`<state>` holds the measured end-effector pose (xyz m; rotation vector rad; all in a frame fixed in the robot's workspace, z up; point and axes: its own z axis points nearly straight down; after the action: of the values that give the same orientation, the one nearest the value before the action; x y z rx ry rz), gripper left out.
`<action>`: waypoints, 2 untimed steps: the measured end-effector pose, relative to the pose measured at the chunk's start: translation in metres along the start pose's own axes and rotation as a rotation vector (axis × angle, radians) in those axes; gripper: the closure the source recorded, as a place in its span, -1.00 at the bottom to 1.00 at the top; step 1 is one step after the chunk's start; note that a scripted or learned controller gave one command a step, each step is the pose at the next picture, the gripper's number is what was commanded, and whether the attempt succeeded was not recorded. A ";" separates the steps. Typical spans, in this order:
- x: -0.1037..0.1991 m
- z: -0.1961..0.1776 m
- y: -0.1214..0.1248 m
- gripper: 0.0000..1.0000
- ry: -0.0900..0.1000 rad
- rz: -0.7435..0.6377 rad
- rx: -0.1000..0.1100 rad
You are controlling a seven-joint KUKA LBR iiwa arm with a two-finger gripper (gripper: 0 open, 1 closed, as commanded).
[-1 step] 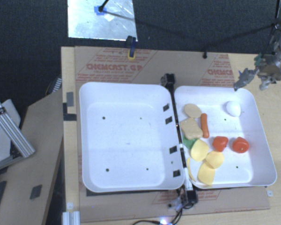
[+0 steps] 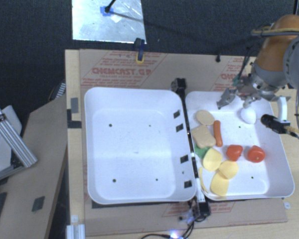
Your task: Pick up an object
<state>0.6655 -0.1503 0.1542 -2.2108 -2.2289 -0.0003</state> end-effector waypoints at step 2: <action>0.052 0.070 -0.044 -1.00 -0.001 0.008 0.000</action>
<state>0.6210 -0.0988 0.0844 -2.2198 -2.2211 0.0014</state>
